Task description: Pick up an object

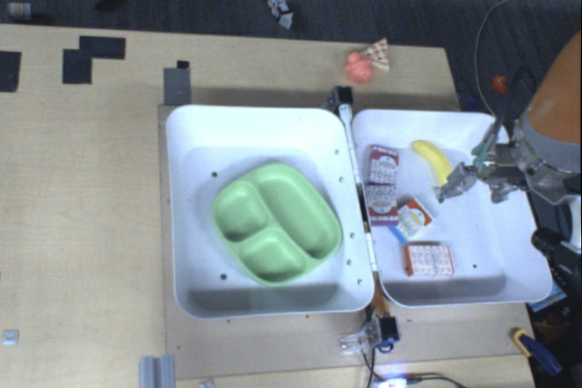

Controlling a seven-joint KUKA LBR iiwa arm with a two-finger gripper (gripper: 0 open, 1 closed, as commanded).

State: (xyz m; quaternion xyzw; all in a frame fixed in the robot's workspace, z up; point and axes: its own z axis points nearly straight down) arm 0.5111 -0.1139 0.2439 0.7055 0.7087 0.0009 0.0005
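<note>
Two shallow white bins sit side by side on a pale wooden worktop (82, 213), their smooth plastic walls touching along a dark central seam. The left bin (191, 150) holds a light green tray (275, 221) with rounded corners and three moulded compartments — glossy, set at a slant.

The right bin (509, 259) holds the loose things. A yellow banana (433, 161), curved and smooth, lies toward the far side. Left of it, close to the seam, a flat red-and-white packet (383, 166) stands lengthwise, with a second, paler packet (380, 202) just nearer; both carry printing, but it is too small to read. A small carton (412, 218) in orange, white and blue lies tilted beside them, and a red-and-white box (428, 260) with rows of tiny marks rests near the bin's near wall; its lettering cannot be read either.

The claw (455, 184) reaches in from the right over the right bin, its metal tip just right of the banana's near end. Whether its parts are spread or pressed together I cannot tell, and nothing shows pinched in it.

Beyond the bins, on the worktop's far edge, lie a pink rounded lump (358, 67) and a cream ridged shell-like piece (378, 54) — touching each other.
</note>
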